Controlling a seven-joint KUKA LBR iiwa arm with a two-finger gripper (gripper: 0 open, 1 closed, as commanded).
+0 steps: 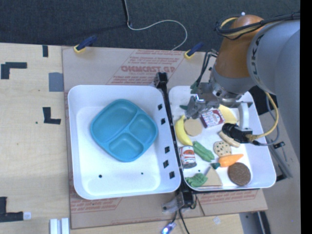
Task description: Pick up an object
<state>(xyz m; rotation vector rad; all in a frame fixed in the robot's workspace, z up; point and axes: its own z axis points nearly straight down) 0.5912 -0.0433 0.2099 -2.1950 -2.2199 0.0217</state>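
My gripper (194, 107) hangs low over the back of the right bin (263, 179), just above a tan round cookie (193, 127) and the top end of a yellow banana (182, 130). A red-and-white packet (211, 117) lies right beside the fingers. Nothing shows between them. Further forward in that bin lie a green pea pod (203, 150), a small can (188, 156), a chocolate-chip cookie (222, 147), a carrot (229, 160), a brown round cookie (239, 173) and a sandwich wedge (212, 178).
A blue divided plate (124, 129) lies in the left bin (80, 145). A black divider (168, 130) with clips separates the two bins. The arm's grey body and orange band (239, 43) cover the right bin's back right corner. A cable (156, 26) trails behind.
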